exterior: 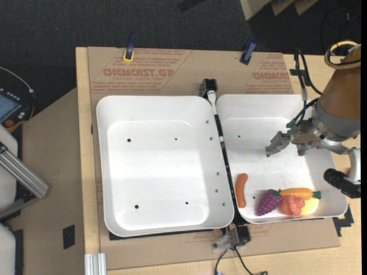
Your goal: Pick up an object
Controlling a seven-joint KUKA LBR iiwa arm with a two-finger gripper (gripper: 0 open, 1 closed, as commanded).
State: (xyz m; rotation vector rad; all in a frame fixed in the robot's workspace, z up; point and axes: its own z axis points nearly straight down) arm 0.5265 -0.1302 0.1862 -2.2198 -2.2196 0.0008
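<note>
hand (287, 144) over the right bin (252, 110), right of frame centre, reaching in from the right edge; fingers look spread, one dark finger pointing left and down, another nearer the wrist; nothing between them, so it carries nothing; how high it sits above the bin floor cannot be judged from this slant.

candidate objects all lie along the lower edge of the right bin, well below the hand in the frame; orange sausage-shaped piece (242, 189) stands alone at lower centre, close to the wall between the bins; purple grape bunch (268, 202) just right of it; carrot (300, 193) with green end lies across the top of a reddish piece (291, 206) and a yellow one (310, 207), the three touching or nearly so; left bin (155, 165) takes the left half of the desk (86, 153).

risks, as judgement: the cluster at lower right is packed, so closing there may catch two items, or nudge them apart and close on air; the sausage piece lies near the bin wall, so a finger could land on the rim or pin it against the wall; rounded toy shapes may squirt out of a pinch; a descent from the present spot would meet bare bin floor only.
</note>
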